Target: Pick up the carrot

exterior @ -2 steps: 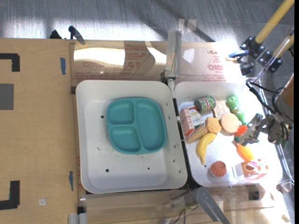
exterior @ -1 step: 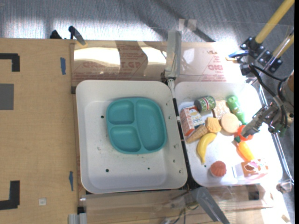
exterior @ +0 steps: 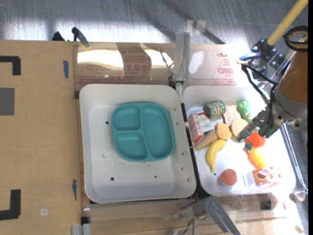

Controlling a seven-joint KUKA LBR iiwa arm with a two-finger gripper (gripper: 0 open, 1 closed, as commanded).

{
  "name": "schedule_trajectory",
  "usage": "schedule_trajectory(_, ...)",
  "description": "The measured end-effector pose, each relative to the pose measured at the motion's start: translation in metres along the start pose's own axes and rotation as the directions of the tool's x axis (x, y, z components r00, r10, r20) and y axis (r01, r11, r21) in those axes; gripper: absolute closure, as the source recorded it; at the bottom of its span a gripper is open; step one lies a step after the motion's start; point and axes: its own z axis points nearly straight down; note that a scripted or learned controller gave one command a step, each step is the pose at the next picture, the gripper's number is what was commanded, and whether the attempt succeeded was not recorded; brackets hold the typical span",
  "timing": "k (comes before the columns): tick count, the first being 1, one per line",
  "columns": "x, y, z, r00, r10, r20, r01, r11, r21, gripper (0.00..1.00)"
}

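Cardboard (exterior: pixel 34 131) covers the bench on the left, marked with black corner brackets and bits of blue tape. Next to it sits the left white bin (exterior: pixel 93 146), and in its middle lies a teal divided plate (exterior: pixel 143 130) with three compartments. A narrow rim divides this bin from the right white bin (exterior: pixel 283 173), which is crowded with toy food. Nearest the divider is a small red and white carton (exterior: pixel 199 124), with a green can (exterior: pixel 214 108) lying just above it. A waffle cone (exterior: pixel 208 139) and a tan biscuit-like piece (exterior: pixel 223 130) lie beside the carton, and a yellow banana (exterior: pixel 214 153) curves down below them. Lower still sits a red-brown round piece (exterior: pixel 228 177). A green item (exterior: pixel 243 108) lies near the bin's upper right. The gripper (exterior: pixel 244 135) reaches in from the right, its dark tip low by a pale round piece (exterior: pixel 239 127); I cannot tell how its fingers stand. The carrot (exterior: pixel 256 156), orange, lies just below and right of the tip, beside a red-orange piece (exterior: pixel 256 140). A pink and white packet (exterior: pixel 266 176) lies near the lower right corner.
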Motion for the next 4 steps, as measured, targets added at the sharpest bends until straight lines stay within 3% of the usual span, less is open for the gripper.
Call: schedule_trajectory(4, -0.004, 0.006, -0.042, 1.0, -0.008, 0.02, 0.008, 1.0, -0.012, 1.0)
